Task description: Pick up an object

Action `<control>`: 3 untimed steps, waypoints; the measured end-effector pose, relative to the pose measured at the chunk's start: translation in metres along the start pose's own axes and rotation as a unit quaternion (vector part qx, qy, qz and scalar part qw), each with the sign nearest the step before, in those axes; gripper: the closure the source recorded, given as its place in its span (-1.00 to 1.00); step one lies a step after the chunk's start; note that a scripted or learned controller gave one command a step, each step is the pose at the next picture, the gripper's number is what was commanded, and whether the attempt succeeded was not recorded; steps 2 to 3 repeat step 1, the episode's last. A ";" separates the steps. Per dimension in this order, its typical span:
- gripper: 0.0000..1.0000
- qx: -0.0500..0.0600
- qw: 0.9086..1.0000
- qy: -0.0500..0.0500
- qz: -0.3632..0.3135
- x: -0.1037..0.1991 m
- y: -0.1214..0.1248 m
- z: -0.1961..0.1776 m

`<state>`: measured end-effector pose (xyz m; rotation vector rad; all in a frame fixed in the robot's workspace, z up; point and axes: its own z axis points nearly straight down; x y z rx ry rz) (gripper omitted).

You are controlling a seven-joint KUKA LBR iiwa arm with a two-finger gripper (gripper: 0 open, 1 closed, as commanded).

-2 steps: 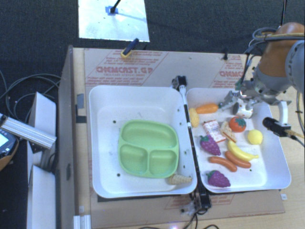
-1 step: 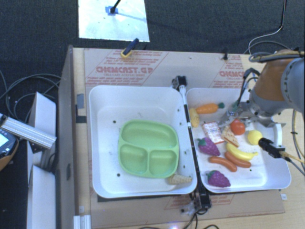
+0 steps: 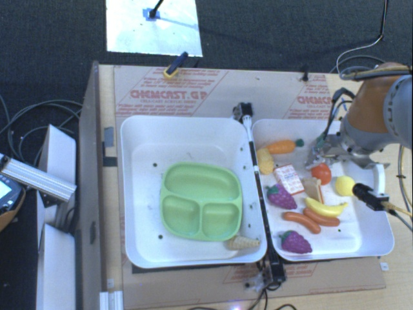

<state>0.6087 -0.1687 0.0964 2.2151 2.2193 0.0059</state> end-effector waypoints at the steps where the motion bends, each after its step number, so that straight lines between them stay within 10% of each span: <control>1: 1.00 0.001 1.000 0.001 -0.002 0.114 -0.002 -0.089; 3: 1.00 0.001 1.000 0.001 -0.002 0.114 -0.002 -0.089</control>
